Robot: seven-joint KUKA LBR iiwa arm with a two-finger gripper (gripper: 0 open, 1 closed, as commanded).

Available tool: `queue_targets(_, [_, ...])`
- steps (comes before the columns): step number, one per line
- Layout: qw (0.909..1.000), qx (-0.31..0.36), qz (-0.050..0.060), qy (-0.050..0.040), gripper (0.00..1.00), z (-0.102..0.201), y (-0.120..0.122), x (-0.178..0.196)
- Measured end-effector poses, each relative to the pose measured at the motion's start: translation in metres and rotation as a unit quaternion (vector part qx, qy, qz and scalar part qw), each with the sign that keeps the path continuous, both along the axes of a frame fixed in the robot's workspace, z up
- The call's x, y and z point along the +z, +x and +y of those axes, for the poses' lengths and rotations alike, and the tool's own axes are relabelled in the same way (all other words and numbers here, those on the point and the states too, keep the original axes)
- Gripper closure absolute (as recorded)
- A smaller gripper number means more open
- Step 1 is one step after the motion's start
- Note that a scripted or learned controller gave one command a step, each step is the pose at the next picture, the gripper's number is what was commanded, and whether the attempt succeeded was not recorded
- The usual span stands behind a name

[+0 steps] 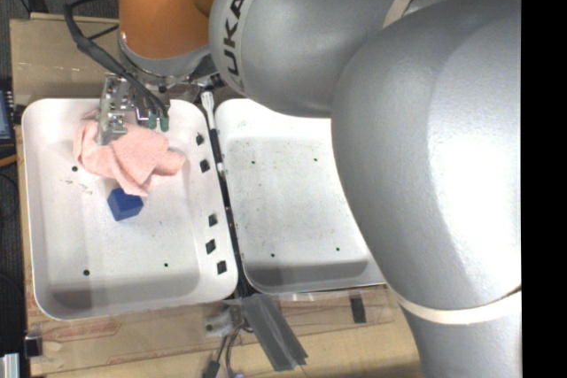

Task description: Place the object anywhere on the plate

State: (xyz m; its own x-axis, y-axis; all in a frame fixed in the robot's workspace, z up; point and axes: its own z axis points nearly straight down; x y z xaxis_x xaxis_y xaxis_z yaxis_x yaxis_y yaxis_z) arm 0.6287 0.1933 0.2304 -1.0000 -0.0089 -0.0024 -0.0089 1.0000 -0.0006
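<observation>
A crumpled pink cloth [133, 157] lies in the upper part of the left white bin [53, 217]. A small blue block [125, 205] sits right against the cloth's lower edge, partly tucked under it. My gripper [113, 128] hangs below the orange wrist band at the bin's far left corner. Its metal tip comes down onto the cloth's upper left corner and touches it there. The large grey arm covers the top and right of the view.
The right white bin [283, 208] sits beside the left one, with a black-marked divider [215, 199] between them. The grey arm overhangs much of the right bin. Black cables [89, 49] run along the back left of the bench.
</observation>
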Motion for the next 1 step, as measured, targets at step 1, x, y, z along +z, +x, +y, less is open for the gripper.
queue_targets(1, [1.0, 0.0, 0.0, 0.0001, 0.0, -0.0001, 0.0001, 0.0003])
